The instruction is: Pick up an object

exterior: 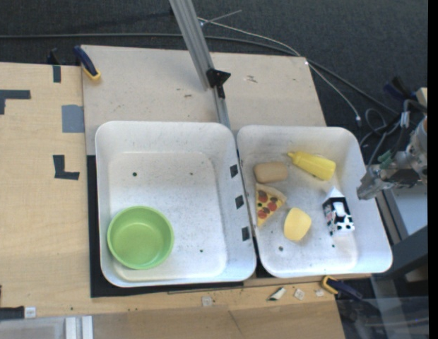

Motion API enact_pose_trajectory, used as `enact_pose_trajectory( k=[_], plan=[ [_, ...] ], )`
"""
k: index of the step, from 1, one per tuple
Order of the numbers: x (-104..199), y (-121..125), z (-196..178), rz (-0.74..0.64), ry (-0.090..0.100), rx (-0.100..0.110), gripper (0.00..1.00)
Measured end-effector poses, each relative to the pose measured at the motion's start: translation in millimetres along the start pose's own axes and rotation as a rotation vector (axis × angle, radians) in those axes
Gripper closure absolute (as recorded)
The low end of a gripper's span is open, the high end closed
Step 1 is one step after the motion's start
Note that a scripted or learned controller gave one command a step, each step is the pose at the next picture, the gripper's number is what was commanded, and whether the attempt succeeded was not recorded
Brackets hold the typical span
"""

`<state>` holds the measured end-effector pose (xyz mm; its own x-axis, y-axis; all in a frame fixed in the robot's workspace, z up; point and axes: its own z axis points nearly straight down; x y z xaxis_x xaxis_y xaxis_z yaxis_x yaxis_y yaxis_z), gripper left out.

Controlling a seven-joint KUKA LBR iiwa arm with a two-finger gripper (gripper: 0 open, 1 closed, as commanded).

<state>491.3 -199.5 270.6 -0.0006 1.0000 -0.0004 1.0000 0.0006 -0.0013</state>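
**Right bin: five candidates, arm parked off the edge**

Over at the right bin you've got all the pickable stuff: yellow bottle-shaped toy at the top, brown bread-like piece to its left, pizza slice below that by the bin's left wall, yellow rounded block mid-bin, black-and-white carton toward the right side. All lying apart, none stacked.

Gripper sits just outside the right rim, near the carton. Can't tell from this angle whether it's spread or closed (too blurred, mostly mechanism), and nothing visible in it.

Handling, my read:
- Carton: nearest, looks like light, rigid toy plastic with flat sides. Take it across the narrow width, mid-body.
- Yellow block: rounded, likely smooth, could squirt out. Grip square through the centre.
- Pizza slice: lies flat, little edge to catch. Skip.
- Bottle toy: grab the fat body, not the tapered tip.

Left bin holds a green bowl in its near-left corner; thin rim, awkward pinch.
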Motion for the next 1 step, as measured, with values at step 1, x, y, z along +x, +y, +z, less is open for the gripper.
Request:
enact_pose_trajectory(
  k=[1],
  plan=[
    [0.0, 0.0, 0.0, 0.0, 0.0, 0.0, 0.0]
  ],
)
